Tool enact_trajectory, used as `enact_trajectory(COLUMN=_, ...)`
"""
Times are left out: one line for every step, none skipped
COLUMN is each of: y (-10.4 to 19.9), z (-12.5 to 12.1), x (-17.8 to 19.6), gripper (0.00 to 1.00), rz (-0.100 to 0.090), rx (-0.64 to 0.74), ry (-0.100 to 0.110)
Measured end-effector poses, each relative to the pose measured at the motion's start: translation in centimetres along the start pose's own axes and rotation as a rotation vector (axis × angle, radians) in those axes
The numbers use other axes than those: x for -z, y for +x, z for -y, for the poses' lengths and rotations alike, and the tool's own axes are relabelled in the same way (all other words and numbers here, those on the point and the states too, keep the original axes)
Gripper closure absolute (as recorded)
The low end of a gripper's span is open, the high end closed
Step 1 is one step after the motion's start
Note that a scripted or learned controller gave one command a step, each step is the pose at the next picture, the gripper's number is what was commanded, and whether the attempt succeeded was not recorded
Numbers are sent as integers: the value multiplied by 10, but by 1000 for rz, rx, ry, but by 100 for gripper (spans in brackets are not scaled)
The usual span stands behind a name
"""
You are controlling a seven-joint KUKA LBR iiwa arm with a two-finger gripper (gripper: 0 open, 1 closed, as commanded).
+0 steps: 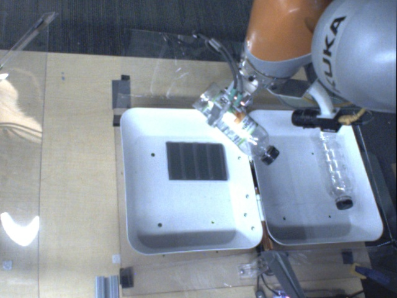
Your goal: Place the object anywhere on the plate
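A clear plastic bottle (pixel 247 134) with a black cap and an orange-and-green label hangs tilted over the wall between the two bins, cap end pointing down to the right. My gripper (pixel 224 106) is shut on the bottle's upper end, just below the orange wrist. The plate (pixel 196 161), a dark ribbed rectangle, lies flat in the middle of the left bin (pixel 142 185), to the lower left of the bottle and apart from it.
A second clear bottle (pixel 334 163) with a black cap lies lengthwise in the right bin (pixel 298 222). The grey arm (pixel 356 42) covers the upper right. A clear panel stands over the bench at the left.
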State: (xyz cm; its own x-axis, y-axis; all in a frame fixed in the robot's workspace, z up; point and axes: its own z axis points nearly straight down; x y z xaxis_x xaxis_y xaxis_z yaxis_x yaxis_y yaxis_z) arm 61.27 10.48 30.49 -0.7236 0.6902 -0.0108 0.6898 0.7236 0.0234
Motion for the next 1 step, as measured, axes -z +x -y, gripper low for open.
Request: enact_trajectory(y=34, z=-10, x=-36, gripper=100, rz=-10, rx=315, ry=15)
